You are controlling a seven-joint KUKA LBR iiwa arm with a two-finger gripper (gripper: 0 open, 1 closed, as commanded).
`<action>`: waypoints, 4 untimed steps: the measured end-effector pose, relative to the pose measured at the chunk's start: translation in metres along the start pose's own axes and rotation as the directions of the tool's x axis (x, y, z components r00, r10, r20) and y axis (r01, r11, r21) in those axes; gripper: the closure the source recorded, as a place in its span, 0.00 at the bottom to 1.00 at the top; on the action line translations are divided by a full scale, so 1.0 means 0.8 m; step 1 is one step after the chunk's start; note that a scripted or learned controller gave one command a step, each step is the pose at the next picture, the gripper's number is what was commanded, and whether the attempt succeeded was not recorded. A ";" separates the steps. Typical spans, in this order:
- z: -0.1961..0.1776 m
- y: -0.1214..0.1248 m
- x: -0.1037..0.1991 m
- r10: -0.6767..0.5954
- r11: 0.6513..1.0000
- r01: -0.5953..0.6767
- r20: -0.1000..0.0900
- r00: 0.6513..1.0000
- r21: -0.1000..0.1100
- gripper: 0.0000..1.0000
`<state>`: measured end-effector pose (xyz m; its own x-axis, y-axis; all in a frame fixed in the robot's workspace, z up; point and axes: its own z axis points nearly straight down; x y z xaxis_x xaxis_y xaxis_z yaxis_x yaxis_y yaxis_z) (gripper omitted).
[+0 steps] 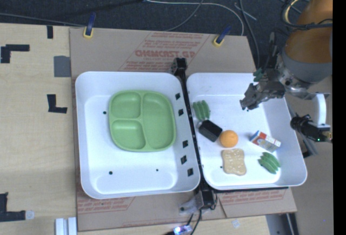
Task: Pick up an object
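Claw (253, 100) hovers over right bin (294, 177), grip state unclear, nothing visibly held, likely lining up on orange ball (229, 139).

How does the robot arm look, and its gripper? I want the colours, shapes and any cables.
The arm is a thick, rounded grey body with an orange band above the wrist. A thin pale cable loops beside the orange part. The gripper is dark, nearly black, small and angular, with a tiny green spot near its base. White and black fittings sit below the arm.
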<state>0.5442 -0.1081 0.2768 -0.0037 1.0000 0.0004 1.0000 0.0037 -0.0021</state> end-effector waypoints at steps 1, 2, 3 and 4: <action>0.002 -0.013 0.057 0.002 1.000 -0.002 0.001 1.000 0.000 1.00; 0.005 -0.022 0.120 -0.001 1.000 0.001 0.000 1.000 0.000 1.00; 0.038 -0.034 0.180 0.000 1.000 0.000 0.000 1.000 0.002 1.00; 0.043 -0.052 0.244 -0.001 1.000 0.001 0.000 1.000 0.001 1.00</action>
<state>0.5016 0.0868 0.2424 -0.0050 1.0000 0.0001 1.0000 0.0050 -0.0030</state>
